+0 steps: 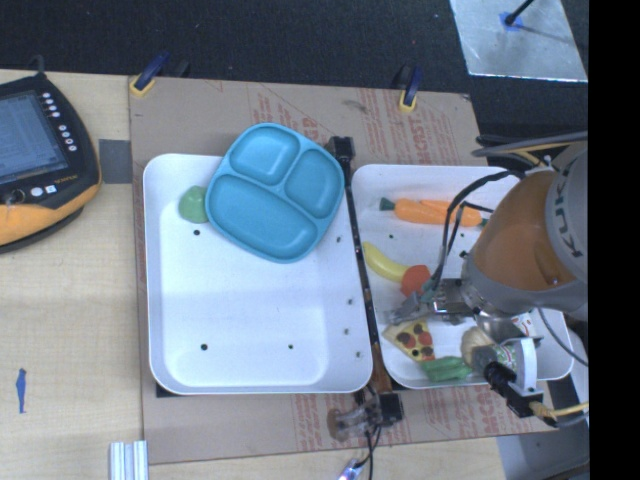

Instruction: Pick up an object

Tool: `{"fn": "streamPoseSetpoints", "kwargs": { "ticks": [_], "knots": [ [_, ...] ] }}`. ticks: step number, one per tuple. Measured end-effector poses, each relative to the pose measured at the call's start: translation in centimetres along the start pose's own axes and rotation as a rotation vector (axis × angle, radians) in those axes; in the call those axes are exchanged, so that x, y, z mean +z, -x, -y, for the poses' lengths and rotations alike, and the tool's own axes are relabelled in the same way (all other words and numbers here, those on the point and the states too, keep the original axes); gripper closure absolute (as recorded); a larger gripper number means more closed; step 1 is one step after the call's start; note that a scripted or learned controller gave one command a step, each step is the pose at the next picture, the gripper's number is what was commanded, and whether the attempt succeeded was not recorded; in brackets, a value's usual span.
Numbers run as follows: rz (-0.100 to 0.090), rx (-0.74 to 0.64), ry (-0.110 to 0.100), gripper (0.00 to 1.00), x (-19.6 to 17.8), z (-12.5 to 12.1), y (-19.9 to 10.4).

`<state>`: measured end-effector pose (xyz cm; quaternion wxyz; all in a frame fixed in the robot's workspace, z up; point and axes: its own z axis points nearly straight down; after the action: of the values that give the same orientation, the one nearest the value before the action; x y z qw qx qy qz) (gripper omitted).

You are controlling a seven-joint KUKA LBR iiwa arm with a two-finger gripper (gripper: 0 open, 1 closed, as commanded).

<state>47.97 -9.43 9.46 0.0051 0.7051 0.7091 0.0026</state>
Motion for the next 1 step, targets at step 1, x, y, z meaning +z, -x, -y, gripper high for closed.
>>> {"fn": "streamPoseSetpoints", "kwargs": {
  "ticks": [1],
  "knots": [
    [0.000,0.000,0.000,0.00,0.01,0.00,-0.09]
  ]
}}
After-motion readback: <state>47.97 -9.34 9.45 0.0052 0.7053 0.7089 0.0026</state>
